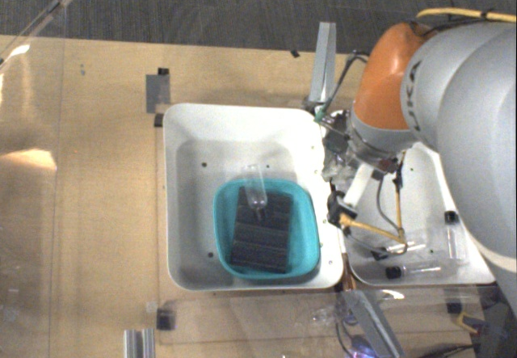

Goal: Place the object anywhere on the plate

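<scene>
Arm (452, 106) of grey metal, banded in orange, reaches in from 3 o'clock over a wooden bench (89, 211) bearing two white bins side by side. Its gripper (338, 172) hangs above the wall the bins share, at the 3 o'clock rim of the left bin (190, 187); whether it is clenched or released cannot be told from this angle. In the left bin a teal plate (224, 223) sits toward 6 o'clock, close to the near wall. A black ribbed block (262, 239) lies flat on the plate, covering most of its middle, its long side running from 12 to 6 o'clock. A clear tube (257, 187) rests at the plate's 12 o'clock edge, one end over the block's far end, the other crossing the rim toward the bin floor. Block and tube sit at 8 o'clock from the gripper, apart from it. The right bin (428, 195) lies partly under the arm; on its floor, toward 5 o'clock, small clear vials (452, 237) are scattered, one lying from 12 to 6 o'clock near the 3 o'clock wall, another crosswise along the near wall. A grey post (325, 61) stands at the left bin's far right corner, at 12 o'clock from the gripper. A small grey bracket (157, 91) sits on the bench just off that bin's far left corner, at 11 o'clock.
</scene>
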Action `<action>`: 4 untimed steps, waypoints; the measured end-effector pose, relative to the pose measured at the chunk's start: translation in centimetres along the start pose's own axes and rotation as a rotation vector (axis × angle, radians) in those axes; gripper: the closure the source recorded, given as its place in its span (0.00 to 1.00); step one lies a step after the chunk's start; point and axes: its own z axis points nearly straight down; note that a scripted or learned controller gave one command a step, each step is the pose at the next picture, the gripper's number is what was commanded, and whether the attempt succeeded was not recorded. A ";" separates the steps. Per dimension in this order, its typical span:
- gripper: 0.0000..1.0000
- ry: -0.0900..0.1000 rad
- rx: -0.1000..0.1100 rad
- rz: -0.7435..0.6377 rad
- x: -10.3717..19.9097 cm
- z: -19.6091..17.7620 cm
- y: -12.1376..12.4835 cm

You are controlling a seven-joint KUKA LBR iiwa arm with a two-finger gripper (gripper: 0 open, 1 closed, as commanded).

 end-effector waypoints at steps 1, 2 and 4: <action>1.00 -0.003 0.003 -0.053 3.0 -0.1 0.3; 0.00 -0.003 0.003 -0.053 3.0 -0.1 0.3; 0.00 -0.002 -0.006 0.181 -12.8 -24.1 -0.2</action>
